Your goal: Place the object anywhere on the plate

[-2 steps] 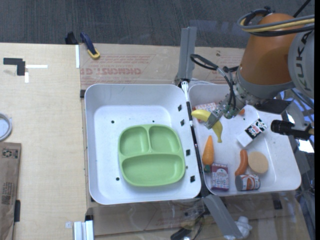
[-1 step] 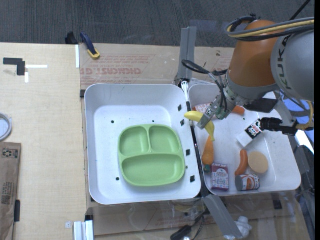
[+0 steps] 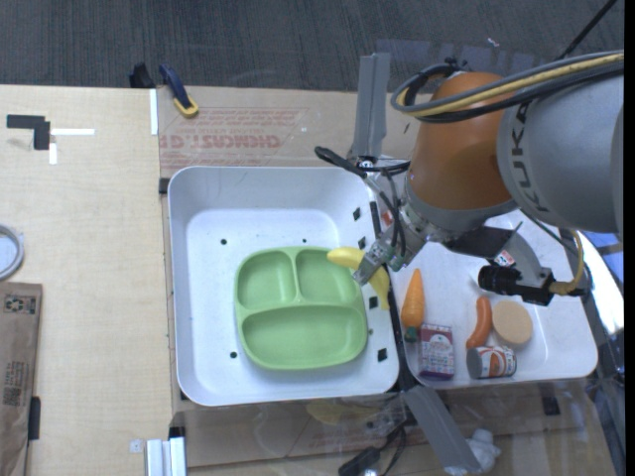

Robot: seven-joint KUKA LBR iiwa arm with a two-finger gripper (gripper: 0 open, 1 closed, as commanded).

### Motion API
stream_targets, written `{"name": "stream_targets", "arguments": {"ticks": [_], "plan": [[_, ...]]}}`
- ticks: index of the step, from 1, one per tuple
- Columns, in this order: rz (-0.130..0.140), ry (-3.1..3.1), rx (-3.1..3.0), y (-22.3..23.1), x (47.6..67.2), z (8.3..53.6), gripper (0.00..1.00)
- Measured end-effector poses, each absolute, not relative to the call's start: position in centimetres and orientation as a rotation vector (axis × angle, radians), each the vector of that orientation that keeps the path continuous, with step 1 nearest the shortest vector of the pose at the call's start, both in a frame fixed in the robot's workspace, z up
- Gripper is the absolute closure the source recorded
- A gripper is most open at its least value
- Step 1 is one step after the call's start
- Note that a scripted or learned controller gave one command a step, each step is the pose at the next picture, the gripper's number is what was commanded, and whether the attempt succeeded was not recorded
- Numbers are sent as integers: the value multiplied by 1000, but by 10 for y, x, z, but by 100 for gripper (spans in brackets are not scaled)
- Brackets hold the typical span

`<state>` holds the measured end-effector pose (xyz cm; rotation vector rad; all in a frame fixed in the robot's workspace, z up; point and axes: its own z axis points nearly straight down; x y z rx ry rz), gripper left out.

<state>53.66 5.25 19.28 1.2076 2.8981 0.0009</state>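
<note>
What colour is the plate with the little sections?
Light green; the plate shows clearly in the camera view, lying in the left bin.

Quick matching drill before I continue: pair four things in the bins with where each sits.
Things:
1. green plate
2. banana
3. carrot
4. round tan disc

Places:
A. right bin, near its left wall
B. middle of the left bin
C. right bin, toward its right side
D. at the plate's upper right rim, by the gripper

Pairs: 1-B, 2-D, 3-A, 4-C

The arm (image 3: 516,137) is covering much of the right bin (image 3: 556,365) behind the claw (image 3: 380,263), whose fingers are blurring against the banana (image 3: 347,259).
</note>
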Motion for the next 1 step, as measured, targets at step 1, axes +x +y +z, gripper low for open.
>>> {"name": "stream_targets", "arguments": {"ticks": [1], "plan": [[1,2898,1209,52,537,193,0]]}}
